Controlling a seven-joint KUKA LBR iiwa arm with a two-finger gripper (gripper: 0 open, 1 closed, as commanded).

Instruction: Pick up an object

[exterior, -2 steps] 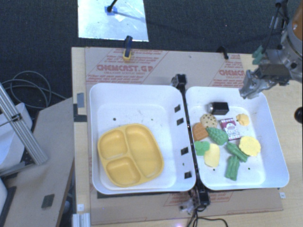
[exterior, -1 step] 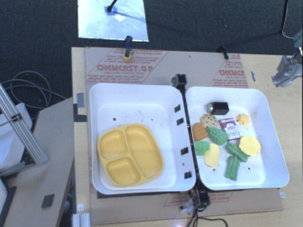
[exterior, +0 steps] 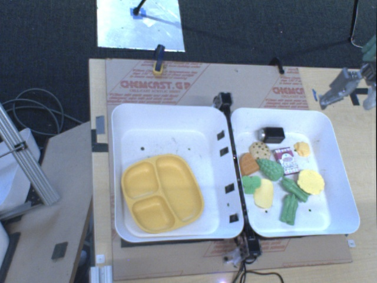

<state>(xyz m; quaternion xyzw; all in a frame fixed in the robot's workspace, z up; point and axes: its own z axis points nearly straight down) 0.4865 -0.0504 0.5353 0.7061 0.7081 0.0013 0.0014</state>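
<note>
Dark carpet round a desk w/ two white bins. Left bin has a yellow tray; toys sit clustered in right bin, prob. for easy reach. Gripper far right, outside bin, nothing held; can't tell if jaws are apart.

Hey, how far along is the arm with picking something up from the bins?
Nothing looks picked yet. The end effector hangs beyond the right bin, above no item. The toy foods and black box lie in that bin, the yellow tray in the left one. Reaching in, grasping and lifting all remain.
</note>
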